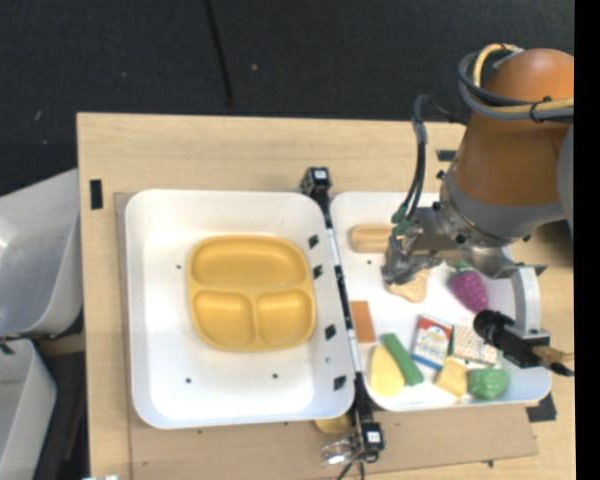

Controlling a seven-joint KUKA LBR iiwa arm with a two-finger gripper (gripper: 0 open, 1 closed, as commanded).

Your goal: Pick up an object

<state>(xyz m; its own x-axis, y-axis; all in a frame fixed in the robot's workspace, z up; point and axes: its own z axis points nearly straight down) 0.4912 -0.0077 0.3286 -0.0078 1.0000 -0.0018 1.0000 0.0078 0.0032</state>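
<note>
1. Tan and rounded, a cookie-like piece lies in the right bin, and we see our gripper right over its upper left edge, seemingly touching it or just above it.
2. We cannot tell how the jaws stand: the dark gripper body hides them from this slanted view, so we claim no hold on anything.
3. We judge this piece the likeliest target. It lies just below and slightly right of the gripper tip, its long axis running roughly left to right.
4. A pale bread roll lies just left of the gripper and above it, near the divider; a purple grape bunch sits just to the right.
5. The remaining items, such as the yellow lemon and the small carton, lie nearer the front rim.
6. In the left bin rests a yellow divided plate, well apart from the arm.
</note>
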